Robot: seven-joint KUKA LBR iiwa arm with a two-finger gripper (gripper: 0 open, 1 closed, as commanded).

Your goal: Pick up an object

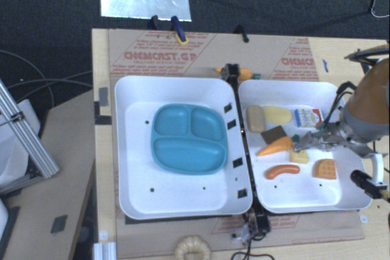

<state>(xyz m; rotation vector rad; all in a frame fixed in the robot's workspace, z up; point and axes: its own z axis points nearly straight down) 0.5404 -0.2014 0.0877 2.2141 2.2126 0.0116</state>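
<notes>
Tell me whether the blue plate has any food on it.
Empty. The blue plate in the left bin shows bare blue in all three compartments.

You have open floor at the right bin's (pixel 286 199) front, while toy foods crowd its middle, and the blue plate (pixel 188 137) fills the left bin (pixel 135 192).
</notes>
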